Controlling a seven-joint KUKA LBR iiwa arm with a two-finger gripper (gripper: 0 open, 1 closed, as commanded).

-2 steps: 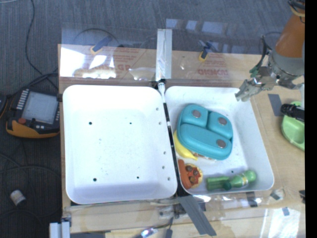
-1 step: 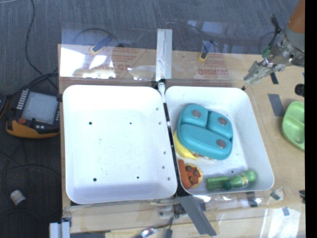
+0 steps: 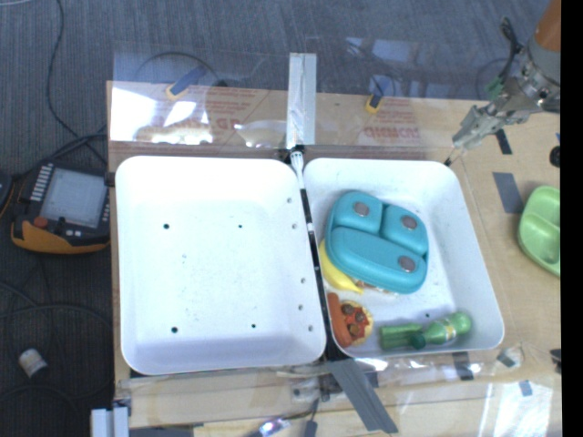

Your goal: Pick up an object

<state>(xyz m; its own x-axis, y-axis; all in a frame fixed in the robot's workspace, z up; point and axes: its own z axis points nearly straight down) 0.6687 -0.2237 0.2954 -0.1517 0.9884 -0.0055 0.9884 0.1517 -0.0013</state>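
Note:
The right bin (image 3: 465, 209) holds a large teal plastic block (image 3: 377, 240) with three round studs, lying across its middle. A yellow piece (image 3: 335, 274) pokes out from under the block's left side. An orange-red patterned item (image 3: 350, 321) lies at the bin's front left, and a green bottle (image 3: 426, 331) lies on its side along the front wall. My gripper (image 3: 477, 127) hangs above the bench beyond the right bin's far right corner, away from all the objects, with nothing between its fingers (image 3: 465, 132), which are spread.
The left bin (image 3: 211, 262) sits beside the right one, a metal divider strip (image 3: 301, 98) behind them. A lime-green object (image 3: 545, 226) rests on the bench at the right edge. A handheld pendant (image 3: 62, 209) and cables lie on the floor to the left.

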